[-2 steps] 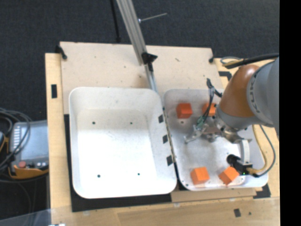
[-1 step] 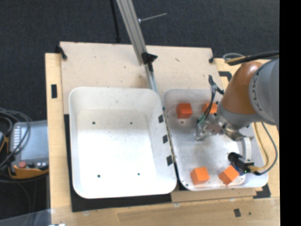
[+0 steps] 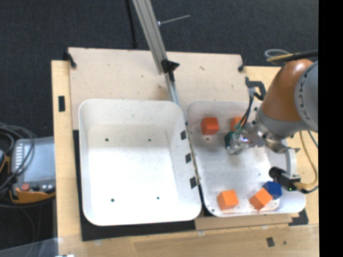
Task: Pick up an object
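Observation:
The right bin holds several blocks. An orange block lies near its far left. Another orange block at the far side is partly hidden by the arm. Near the front edge sit an orange block, a second orange block and a blue block touching it. My gripper hangs low over the bin's middle-far part, just in front of the half-hidden orange block. Nothing shows between its fingers.
The left bin stands beside the right one. A slanted metal rail runs from the top of the view down to the gap between the bins. Cables and a black connector trail at the right bin's right side.

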You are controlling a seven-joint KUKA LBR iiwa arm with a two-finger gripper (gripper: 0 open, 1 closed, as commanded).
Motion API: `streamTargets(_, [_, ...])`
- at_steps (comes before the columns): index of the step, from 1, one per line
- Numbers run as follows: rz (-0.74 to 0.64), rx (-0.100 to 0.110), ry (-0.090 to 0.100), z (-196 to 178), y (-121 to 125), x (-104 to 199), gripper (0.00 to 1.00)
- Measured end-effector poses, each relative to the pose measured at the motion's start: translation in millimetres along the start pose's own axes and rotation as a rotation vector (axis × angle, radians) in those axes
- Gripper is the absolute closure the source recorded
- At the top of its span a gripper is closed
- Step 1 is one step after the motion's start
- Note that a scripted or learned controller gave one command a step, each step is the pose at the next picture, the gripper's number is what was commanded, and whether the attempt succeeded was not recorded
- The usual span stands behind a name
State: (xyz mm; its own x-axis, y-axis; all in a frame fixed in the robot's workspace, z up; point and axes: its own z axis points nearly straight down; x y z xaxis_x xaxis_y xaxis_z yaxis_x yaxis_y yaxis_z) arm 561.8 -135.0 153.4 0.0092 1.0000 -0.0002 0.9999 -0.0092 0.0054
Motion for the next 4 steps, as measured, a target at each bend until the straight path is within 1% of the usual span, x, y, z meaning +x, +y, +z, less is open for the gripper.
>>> streamTargets(2, [-0.013,-0.002,-0.001,-88.0,3.2,-1.5,1.0])
streamTargets(3, [-0.018,0.004,0.003,-97.6,-3.9,46.8,1.0])
streamTargets(4, [-0.015,0.006,0.0,-91.7,-13.3,87.7,1.0])
